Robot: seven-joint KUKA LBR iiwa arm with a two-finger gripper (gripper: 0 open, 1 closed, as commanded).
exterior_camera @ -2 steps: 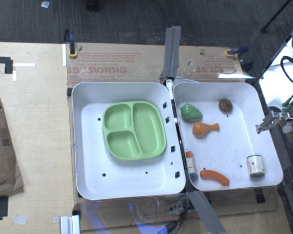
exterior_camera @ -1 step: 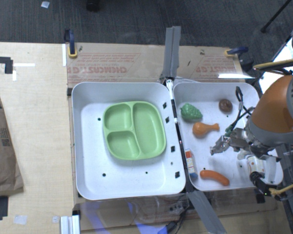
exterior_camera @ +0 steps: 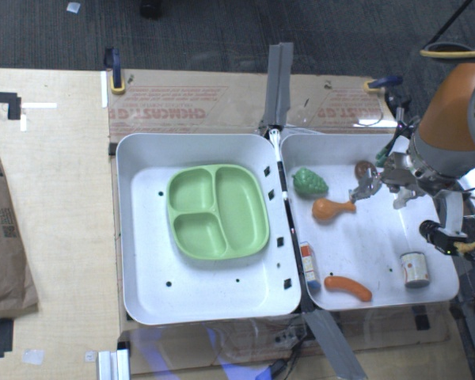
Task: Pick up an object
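Note:
My gripper hangs over the back half of the right bin, at the end of the grey arm with its orange band. Its fingers stand apart and open, with bare bin floor between them. An orange drumstick-shaped toy lies just left of the left fingertip. A small brown object sits right behind that finger. A green leafy toy lies farther left. Near the front lie an orange carrot-like piece and a small silver can.
The left bin holds a light green divided plate. A thin red and white tube lies along the right bin's left wall. A brown paper bag rests on the bench at far left.

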